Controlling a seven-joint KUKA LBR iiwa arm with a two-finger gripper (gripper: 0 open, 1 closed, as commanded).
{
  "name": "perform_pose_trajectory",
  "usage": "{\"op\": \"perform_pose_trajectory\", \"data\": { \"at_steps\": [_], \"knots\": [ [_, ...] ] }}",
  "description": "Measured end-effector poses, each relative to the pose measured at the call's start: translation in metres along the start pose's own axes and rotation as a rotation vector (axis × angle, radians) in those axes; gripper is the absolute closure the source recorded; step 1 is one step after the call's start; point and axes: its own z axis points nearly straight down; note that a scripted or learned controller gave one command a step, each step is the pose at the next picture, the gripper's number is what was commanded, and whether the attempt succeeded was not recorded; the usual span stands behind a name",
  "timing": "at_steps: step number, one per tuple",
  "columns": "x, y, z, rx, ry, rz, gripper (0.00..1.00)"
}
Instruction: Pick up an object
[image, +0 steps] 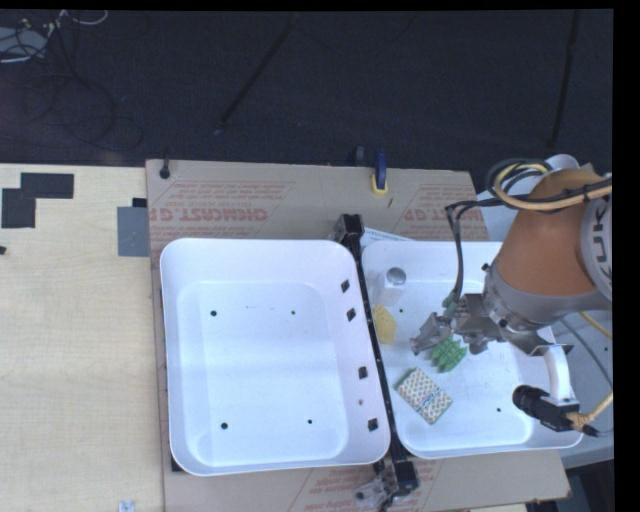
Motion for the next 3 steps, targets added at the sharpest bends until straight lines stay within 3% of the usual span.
{"op": "perform_pose_trajectory", "data": {
  "at_steps": [1,2,3],
  "knots": [
    [-0.036,0.063,0.068,-0.005,-0.003,0.0,0.0],
    [-0.017,0.074,0.084,-0.004,-0.005,0.003,0.0],
    [-0.044,0.122,0.103,-0.005,-0.002,-0.003,0.0]
  ]
}}
